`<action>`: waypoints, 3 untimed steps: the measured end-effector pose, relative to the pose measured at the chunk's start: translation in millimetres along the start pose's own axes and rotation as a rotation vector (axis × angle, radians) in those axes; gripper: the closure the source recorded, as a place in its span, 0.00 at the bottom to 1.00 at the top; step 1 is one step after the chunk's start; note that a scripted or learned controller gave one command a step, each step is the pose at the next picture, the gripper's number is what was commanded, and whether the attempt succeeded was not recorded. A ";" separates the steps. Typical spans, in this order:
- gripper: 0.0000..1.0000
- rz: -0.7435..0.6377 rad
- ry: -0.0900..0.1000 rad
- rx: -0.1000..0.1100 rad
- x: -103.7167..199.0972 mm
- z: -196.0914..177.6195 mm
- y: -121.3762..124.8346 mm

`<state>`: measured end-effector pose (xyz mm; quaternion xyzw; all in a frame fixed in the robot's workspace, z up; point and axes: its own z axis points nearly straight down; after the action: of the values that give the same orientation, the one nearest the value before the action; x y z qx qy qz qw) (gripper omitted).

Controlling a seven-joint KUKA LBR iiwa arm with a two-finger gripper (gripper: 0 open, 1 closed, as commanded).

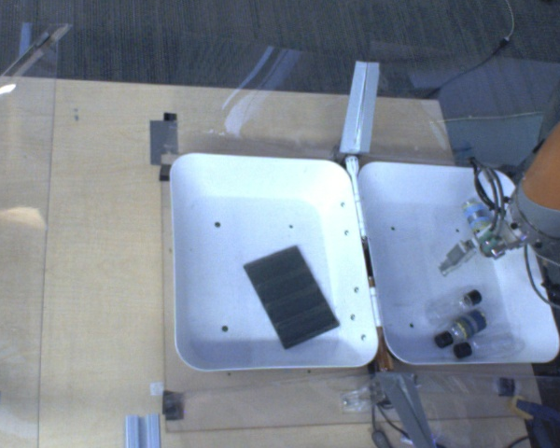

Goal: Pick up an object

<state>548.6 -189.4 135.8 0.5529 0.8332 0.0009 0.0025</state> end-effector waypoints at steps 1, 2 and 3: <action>0.00 -0.052 0.000 0.000 31.6 -34.4 -3.6; 0.00 -0.065 -0.006 -0.009 68.2 44.6 18.6; 1.00 -0.067 -0.012 -0.018 66.9 31.5 22.1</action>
<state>543.1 -119.2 104.1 0.5246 0.8512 0.0050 0.0123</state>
